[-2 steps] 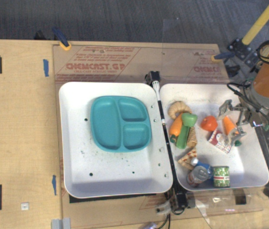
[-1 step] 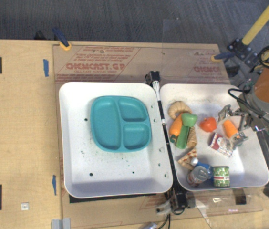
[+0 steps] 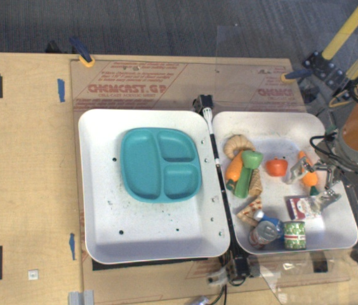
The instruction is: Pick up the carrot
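1. A teal divided plate (image 3: 161, 164) lies in the middle of the left white bin (image 3: 103, 234).
2. In the right white bin (image 3: 344, 230), a croissant (image 3: 237, 144) sits at 11 o'clock.
3. A green bottle (image 3: 247, 170) lies just below it.
4. A tomato (image 3: 277, 166) rests near the centre.
5. A small can (image 3: 265, 231) and a green-labelled cup (image 3: 294, 234) stand side by side at 6 o'clock.
6. A red-and-white packet (image 3: 299, 206) lies just above them.

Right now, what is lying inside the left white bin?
Inside the left bin lies one teal divided plate with three compartments, nothing in them. Whatever is under the plate is covered, so I cannot see it.
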`<state>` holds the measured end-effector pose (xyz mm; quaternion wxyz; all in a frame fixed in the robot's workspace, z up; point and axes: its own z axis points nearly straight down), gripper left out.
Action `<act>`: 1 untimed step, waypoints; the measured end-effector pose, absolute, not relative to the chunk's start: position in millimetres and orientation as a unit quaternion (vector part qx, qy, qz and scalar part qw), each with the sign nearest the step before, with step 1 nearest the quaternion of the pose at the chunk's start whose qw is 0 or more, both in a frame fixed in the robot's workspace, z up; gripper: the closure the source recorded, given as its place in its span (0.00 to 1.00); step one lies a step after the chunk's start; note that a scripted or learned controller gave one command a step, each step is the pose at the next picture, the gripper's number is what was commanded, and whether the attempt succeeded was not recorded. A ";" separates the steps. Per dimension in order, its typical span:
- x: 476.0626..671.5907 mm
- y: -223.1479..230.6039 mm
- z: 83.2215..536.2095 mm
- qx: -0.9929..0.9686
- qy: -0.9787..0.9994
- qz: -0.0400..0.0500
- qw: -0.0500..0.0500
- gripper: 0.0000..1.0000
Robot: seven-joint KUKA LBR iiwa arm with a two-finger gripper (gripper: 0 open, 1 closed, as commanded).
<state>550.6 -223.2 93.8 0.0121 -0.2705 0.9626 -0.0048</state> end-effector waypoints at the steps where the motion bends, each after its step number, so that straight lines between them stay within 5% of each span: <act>1: 512.3 -211.0 93.5 -0.249 0.968 -0.007 0.012 0.00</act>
